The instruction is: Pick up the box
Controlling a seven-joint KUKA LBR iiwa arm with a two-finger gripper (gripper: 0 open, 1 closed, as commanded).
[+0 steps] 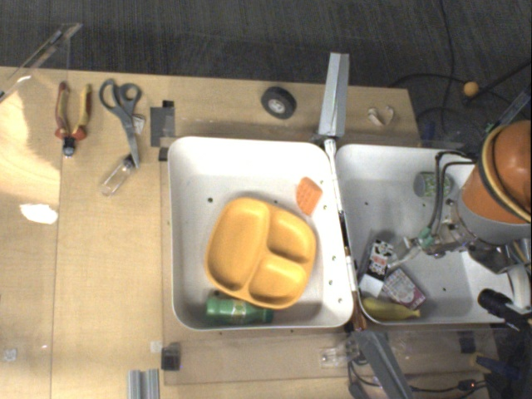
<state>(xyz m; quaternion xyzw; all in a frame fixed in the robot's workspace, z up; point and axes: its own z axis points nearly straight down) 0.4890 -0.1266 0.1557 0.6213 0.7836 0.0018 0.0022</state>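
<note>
Hovering low in the right bin (432, 160), my pincer (426, 241) is a blur of cables, and whether it grips anything I cannot tell. Nothing looks lifted, so I judge the pick not yet done. Just below and left of it lies the box (402, 288), small, printed purple-grey, tilted on a banana (391, 309). A little carton (381, 257) sits left. Further left, the yellow tray (261, 250).
</note>
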